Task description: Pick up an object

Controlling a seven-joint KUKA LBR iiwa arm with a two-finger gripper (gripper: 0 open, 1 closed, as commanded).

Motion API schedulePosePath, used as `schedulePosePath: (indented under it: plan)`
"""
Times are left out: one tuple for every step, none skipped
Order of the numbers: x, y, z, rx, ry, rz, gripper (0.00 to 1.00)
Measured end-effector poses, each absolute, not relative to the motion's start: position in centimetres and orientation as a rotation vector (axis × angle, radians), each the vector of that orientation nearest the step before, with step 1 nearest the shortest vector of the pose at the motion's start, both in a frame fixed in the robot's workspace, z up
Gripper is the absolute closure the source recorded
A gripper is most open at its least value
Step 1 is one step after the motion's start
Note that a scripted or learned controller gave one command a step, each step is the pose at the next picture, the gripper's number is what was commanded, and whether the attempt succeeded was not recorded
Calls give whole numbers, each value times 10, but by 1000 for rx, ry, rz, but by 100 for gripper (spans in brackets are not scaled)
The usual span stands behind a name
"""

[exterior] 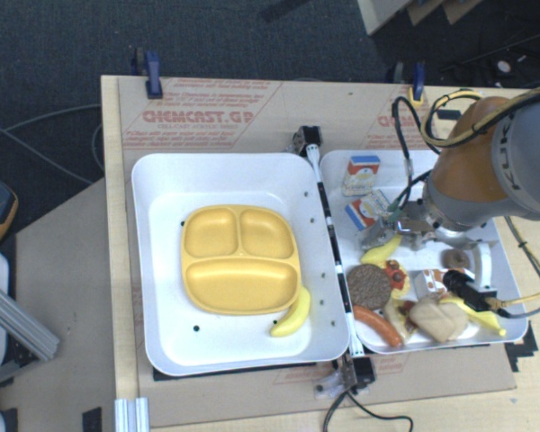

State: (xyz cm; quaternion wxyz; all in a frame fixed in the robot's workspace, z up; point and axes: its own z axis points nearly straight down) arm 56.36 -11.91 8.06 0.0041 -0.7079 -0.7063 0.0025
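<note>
Reaching in from three o'clock, the arm (486, 165) hangs low over the right bin (337, 165), its orange band and grey wrist covering that bin's middle. The gripper (389, 228) seems to point down and toward nine o'clock, into the pile near the bin's left wall; whether it is parted or closed, or has hold of anything, I cannot tell, since the wrist hides it.

The task's candidates are heaped in this bin, probably as a jumbled stock to pick from. At twelve o'clock lies a small carton (362, 173), and just below it a packet (367, 210). A yellow piece (381, 249) sits right under the tool, with a brown patty (370, 283) at six o'clock from it. A sausage (378, 325) and a bread roll (439, 319) crowd the bin's six o'clock edge. Everything touches or overlaps, so a clean grasp looks hard.

The left bin (153, 268) holds a yellow tray (240, 259) at its centre and a banana (292, 314) touching the tray's five o'clock corner. They look laid out as a place to receive things.
</note>
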Motion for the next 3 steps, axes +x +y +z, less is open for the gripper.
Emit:
schedulePosePath:
  plan:
    - [565, -106, 85, -2218, -2220, 0, 0]
    - [565, -107, 95, -2222, -2220, -1, 100]
    - [598, -10, 191, -2214, -2239, -17, 100]
